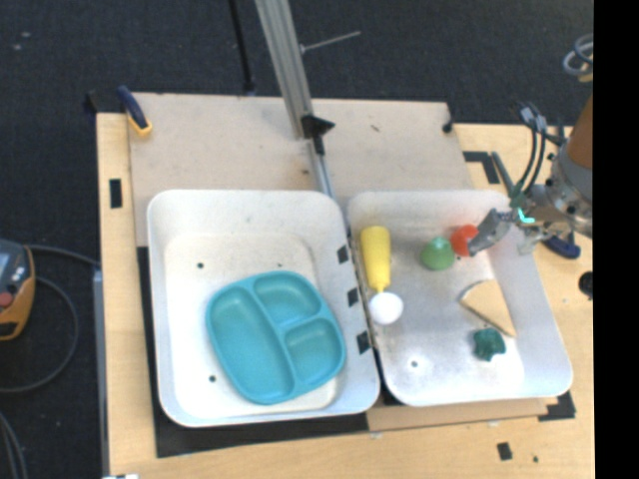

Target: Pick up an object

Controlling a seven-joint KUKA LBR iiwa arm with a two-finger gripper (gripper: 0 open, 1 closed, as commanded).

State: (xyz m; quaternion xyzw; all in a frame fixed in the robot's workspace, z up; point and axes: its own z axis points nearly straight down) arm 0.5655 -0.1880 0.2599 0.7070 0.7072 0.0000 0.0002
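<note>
Two white bins (180,218); one blue tray (275,335); six small objects (375,255).

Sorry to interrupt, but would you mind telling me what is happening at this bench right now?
A grey robot arm reaches in from the right, its two-finger gripper low over the right white bin, right beside a small red object. Near it lie a green round object, a yellow cylinder and a white ball. A blue divided plate sits in the left bin.
</note>
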